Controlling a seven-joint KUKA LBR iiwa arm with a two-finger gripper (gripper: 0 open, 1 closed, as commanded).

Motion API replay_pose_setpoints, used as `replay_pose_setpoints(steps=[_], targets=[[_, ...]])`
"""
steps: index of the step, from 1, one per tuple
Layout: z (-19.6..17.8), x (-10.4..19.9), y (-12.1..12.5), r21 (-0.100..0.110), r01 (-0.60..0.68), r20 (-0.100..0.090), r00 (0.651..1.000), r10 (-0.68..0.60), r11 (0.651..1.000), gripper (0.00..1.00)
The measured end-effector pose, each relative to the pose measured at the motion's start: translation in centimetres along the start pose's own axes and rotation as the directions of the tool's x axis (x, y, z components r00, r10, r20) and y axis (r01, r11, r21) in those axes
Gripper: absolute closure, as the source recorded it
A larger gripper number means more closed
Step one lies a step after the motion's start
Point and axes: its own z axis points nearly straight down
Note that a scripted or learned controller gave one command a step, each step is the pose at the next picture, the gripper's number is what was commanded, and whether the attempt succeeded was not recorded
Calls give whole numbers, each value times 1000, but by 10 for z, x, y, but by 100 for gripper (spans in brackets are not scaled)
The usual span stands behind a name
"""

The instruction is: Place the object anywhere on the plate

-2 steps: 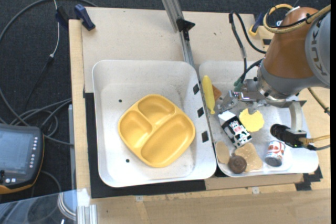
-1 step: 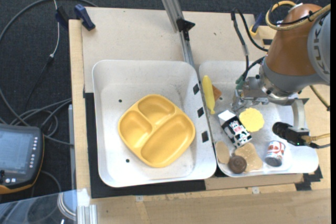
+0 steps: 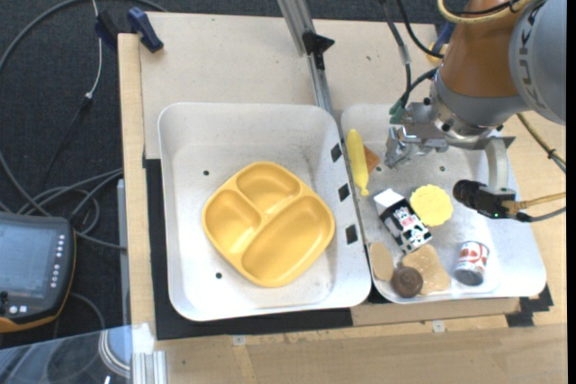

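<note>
Fingers (image 3: 396, 150): state cannot be told, nothing seen held | banana (image 3: 357, 160) just beside | plate (image 3: 268, 222) well apart | crowded items may be knocked

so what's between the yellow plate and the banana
Bare white floor of the left bin and the bins' meeting walls separate the plate from the banana in the camera view.

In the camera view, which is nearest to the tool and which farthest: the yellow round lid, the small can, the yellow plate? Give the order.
Measured from the tool in the camera view:
1. Yellow round lid, in the right bin, just below and right of the tool.
2. Small can, near the right bin's lower right corner.
3. Yellow plate, in the left bin, across the divide.
</note>
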Motion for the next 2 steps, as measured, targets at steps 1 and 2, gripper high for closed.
replay_pose_setpoints(steps=[1, 2], targets=[[-15, 25, 40, -1, 0, 0, 1000, 0, 1000, 100], [-27, 24, 81, 0, -1, 1, 1000, 1, 1000, 100]])
